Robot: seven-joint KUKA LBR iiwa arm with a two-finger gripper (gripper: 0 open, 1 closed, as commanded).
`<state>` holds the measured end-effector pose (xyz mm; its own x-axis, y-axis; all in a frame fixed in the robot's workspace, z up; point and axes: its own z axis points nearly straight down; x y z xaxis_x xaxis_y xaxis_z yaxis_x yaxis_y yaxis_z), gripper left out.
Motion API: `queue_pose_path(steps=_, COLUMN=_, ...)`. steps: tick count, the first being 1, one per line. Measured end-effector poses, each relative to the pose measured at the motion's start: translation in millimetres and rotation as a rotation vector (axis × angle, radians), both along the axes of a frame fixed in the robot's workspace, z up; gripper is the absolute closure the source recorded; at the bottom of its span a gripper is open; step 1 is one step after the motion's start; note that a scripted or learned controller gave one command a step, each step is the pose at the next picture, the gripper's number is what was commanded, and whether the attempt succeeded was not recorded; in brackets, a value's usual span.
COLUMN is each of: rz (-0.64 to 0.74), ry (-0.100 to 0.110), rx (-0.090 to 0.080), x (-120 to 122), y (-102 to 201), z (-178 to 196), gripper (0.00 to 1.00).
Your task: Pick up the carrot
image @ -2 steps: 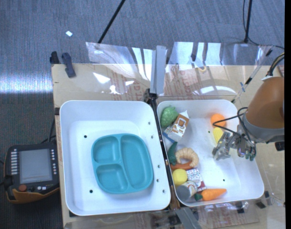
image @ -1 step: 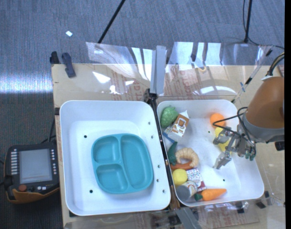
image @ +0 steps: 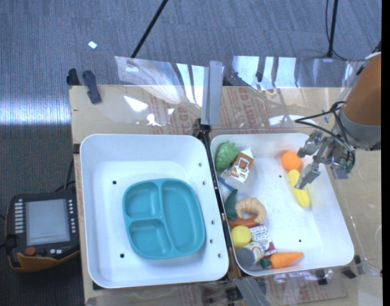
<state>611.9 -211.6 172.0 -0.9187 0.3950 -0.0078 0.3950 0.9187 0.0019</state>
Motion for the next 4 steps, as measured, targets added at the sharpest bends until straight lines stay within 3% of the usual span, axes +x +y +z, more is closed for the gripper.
queue_pose_path(steps=1, rz=0.020, ry=0.002, rx=0.001, x=21.6, y=1.3, z=-64.6, gripper=0.00)
queue_pose_path(steps=2, rz=-0.095, ry=0.010, rx=0.004, x=25.1, y=69.0, z=-86.3, gripper=0.00)
queue_pose_path(steps=3, rz=-0.037, ry=0.010, rx=0.002, x=-68.8, y=17.0, z=-86.5, gripper=0.00)
queue_pose_path(steps=4, rz=-0.237, ry=0.008, rx=0.003, x=8.5, y=-0.2, z=-85.5, gripper=0.00)
